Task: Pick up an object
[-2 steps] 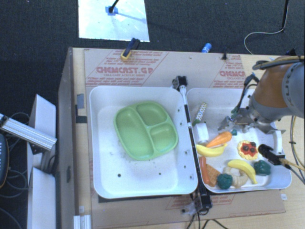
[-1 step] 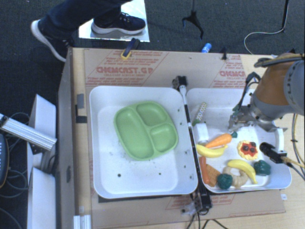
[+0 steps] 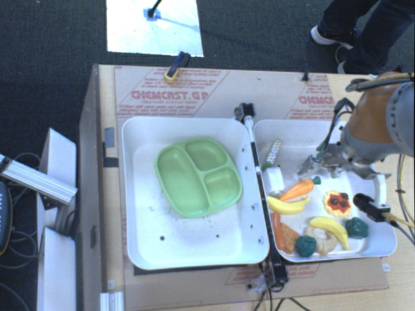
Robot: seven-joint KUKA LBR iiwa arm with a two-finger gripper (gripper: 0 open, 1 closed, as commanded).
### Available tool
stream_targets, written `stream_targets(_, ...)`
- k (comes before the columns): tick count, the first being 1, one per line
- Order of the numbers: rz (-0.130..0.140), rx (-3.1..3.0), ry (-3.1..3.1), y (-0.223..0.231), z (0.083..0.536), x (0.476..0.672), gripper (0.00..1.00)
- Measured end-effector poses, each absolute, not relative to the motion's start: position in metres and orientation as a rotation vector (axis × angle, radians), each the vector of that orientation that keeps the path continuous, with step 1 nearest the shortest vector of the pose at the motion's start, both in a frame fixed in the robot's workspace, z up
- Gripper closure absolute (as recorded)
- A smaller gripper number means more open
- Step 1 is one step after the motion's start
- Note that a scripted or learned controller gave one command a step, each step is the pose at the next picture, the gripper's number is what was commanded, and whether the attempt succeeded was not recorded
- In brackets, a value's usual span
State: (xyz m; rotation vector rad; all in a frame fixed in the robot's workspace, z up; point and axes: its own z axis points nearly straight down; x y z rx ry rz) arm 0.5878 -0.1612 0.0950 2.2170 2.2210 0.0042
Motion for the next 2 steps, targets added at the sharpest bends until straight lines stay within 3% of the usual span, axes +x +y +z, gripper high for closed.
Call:
stream_targets(1, 0.007, 2.215, 2.221, -0.1611, 0.1057, 0.5887, 1.0)
stream_targets(2, 0.007, 2.215, 2.221, -0.1611, 0.1056, 0.5887, 0.0)
